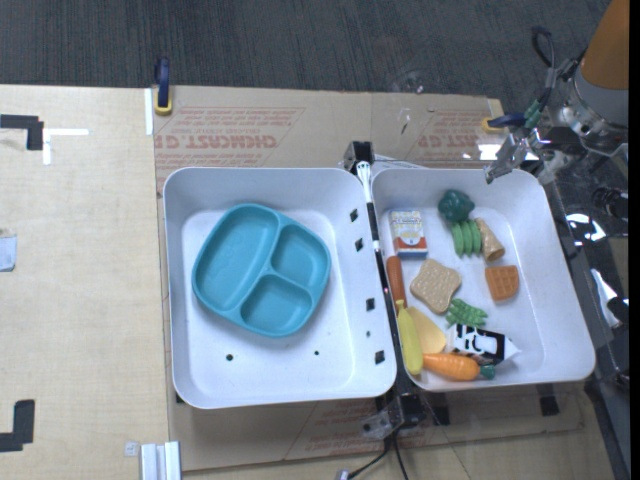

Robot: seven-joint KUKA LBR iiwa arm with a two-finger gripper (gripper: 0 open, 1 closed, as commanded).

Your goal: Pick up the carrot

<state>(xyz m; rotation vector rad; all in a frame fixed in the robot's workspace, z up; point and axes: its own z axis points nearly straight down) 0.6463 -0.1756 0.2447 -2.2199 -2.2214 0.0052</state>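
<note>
We see the carrot at 6 o'clock in the right bin, pincer near its 1 o'clock corner, arm cropped, pincer state unclear.

Arm: orange band at upper right edge, grey metal section below it. Black cable loops beside wrist. Gripper: silvery-grey, slim bright metal parts, blue and yellow accents near tip. Fine detail blurred; screws, markings not legible.
</note>
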